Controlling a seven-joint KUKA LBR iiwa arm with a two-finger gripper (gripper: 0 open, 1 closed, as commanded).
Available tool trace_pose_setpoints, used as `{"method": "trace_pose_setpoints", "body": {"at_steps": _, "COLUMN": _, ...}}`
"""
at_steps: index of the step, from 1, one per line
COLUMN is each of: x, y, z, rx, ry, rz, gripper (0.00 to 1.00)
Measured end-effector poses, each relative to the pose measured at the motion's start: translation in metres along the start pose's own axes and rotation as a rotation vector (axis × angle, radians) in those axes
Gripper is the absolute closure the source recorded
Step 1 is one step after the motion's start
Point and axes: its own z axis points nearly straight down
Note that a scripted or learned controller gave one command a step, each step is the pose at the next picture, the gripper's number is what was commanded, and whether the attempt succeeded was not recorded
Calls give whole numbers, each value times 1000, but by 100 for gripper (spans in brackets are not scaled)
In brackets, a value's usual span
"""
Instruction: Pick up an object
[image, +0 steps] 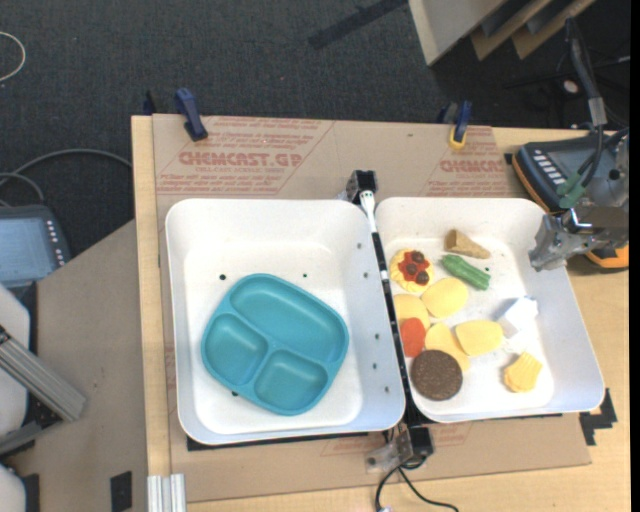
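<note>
A dark grey carpeted floor (230, 60) fills the upper part of the scene, with a thin cable (60, 165) trailing across it at left. A brown cardboard sheet (250, 155) printed with red lettering covers the bench, held at its far edge by a blue clamp (190, 112) and a second clamp (460, 122). Pale furniture (480, 25) stands at the top right.

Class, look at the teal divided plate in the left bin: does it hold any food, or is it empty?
Empty. All three compartments of the teal divided plastic plate show bare teal; the toy food lies in the right white bin.
</note>
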Motion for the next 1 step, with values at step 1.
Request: {"method": "trace_pose_setpoints", "body": {"at_steps": 1, "x": -13, "y": 50, "z": -119, "rx": -32, "ry": -1, "rz": -17, "gripper": 100}}
